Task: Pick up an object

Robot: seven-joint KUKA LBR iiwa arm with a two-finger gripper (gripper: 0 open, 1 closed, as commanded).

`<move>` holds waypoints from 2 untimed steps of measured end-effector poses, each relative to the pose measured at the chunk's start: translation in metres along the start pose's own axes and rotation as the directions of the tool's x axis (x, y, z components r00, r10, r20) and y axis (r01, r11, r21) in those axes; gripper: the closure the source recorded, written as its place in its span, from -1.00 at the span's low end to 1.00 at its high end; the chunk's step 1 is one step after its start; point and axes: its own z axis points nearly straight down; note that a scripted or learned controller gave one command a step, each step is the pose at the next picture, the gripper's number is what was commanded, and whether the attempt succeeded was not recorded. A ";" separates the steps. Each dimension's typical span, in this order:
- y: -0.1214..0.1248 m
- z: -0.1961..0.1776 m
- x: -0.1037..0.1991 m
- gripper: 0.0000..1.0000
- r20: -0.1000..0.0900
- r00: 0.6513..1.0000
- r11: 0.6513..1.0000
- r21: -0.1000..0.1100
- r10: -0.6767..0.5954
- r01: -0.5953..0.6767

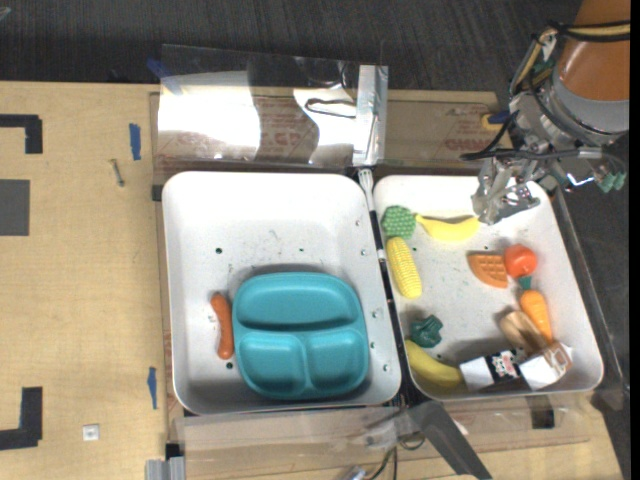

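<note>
Nearest, at six o'clock, a banana [432, 366] lies unpicked. My hand [503, 196] hovers at two o'clock over the right bin [585, 308]; whether it's apart or together, I cannot tell. Nothing lifted yet.

Gripper [503, 196] hovers over the right bin [580, 298], just beside a banana [449, 228]; teal tray [298, 334] fills the left bin [200, 228].

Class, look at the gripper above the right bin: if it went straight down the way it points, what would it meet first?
Most likely the right end of the upper banana, which lies just beside and below the gripper. Depth is unclear from this slant, so it may instead land on bare floor of the right bin.
</note>
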 end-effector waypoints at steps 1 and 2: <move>0.002 -0.013 -0.004 1.00 0.011 1.000 1.000 0.003 -0.003 0.003; 0.010 0.019 0.040 1.00 0.000 0.976 0.976 -0.001 -0.217 0.217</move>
